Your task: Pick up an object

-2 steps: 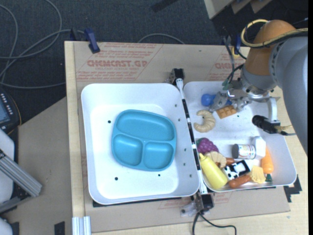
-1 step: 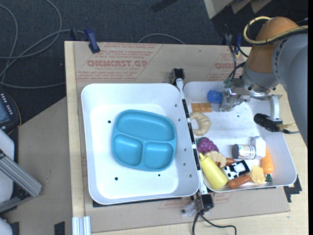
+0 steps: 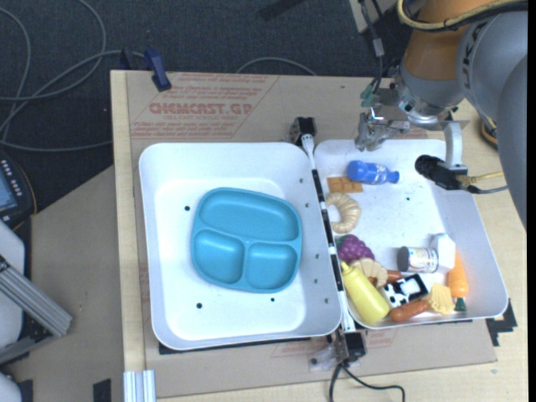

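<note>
Blue bottle (image 3: 371, 172): lying flat in right bin (image 3: 477, 224), far end, long axis left-right, pale cap toward the right. End effector (image 3: 368, 136): just above bottle near bin's far rim, holding nothing; finger spread cannot be told. Arm (image 3: 469, 40): reaching in from upper right, orange band above wrist, wrist pointing down.

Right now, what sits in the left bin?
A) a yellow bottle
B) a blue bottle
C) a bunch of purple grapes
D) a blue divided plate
D: the blue divided plate lies alone in the left bin, while the bottles and grapes sit in the right bin.
</note>
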### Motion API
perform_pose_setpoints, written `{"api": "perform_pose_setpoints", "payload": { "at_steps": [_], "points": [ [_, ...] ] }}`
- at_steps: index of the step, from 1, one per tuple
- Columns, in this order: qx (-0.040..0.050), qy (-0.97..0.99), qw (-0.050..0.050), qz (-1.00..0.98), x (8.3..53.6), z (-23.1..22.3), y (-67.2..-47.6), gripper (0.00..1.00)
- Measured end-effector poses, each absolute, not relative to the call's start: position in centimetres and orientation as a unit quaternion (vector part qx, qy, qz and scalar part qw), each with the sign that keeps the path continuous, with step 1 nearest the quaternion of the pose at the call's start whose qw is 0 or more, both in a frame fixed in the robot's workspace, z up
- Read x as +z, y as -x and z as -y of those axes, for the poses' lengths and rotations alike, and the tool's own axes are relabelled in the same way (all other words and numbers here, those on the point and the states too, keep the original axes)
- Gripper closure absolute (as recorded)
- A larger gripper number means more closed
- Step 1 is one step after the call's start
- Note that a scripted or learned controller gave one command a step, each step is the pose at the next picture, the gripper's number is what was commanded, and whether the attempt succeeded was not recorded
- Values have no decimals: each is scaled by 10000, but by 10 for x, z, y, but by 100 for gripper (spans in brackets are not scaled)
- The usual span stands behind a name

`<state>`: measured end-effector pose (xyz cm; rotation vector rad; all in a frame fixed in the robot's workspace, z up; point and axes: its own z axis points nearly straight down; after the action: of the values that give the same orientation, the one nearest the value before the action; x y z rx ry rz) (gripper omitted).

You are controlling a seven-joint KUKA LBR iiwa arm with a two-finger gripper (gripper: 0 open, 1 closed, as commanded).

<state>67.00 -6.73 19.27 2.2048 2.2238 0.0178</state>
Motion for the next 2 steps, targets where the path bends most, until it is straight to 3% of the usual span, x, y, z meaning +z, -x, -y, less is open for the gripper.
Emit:
{"api": "perform_pose_setpoints", "payload": {
  "at_steps": [1,2],
  "points": [
    [3,-7067,10,-7076,185,73,-667,0],
    [-17,-7104,12,-7038,201,176,-634,0]
  ]
}}
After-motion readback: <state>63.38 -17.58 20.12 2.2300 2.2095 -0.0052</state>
